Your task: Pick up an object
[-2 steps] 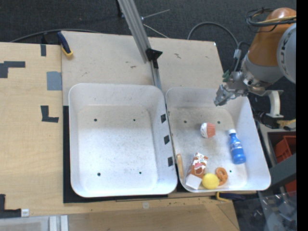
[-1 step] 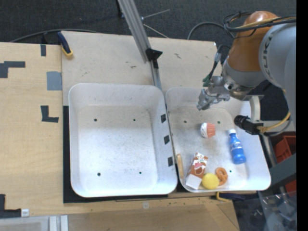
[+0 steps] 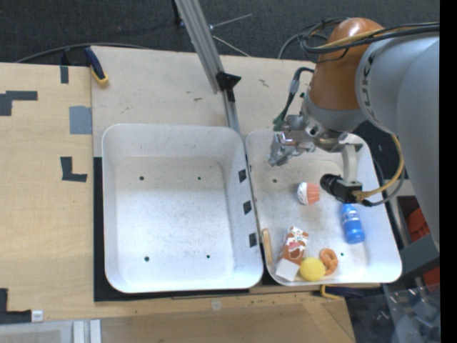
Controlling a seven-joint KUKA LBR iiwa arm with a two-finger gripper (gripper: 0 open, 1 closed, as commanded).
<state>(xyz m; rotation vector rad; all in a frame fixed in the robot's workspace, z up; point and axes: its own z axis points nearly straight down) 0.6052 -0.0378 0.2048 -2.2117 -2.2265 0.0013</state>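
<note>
My gripper (image 3: 280,154) hangs over the far left part of the right bin (image 3: 385,259), fingers pointing down, with nothing seen between them. In that bin lie a small cupcake-like toy (image 3: 308,193), a blue bottle (image 3: 352,224), a red and white carton (image 3: 293,249), a yellow ball (image 3: 311,269) and an orange pretzel-like ring (image 3: 329,259). The cupcake toy sits a little to the right of and nearer than the gripper. The other things lie toward the bin's near end.
The left bin (image 3: 118,191) stands beside the right one, sharing a raised rim (image 3: 246,191). A slanted metal pole (image 3: 203,41) rises behind the bins. A thin wooden stick (image 3: 265,247) lies along the right bin's left wall.
</note>
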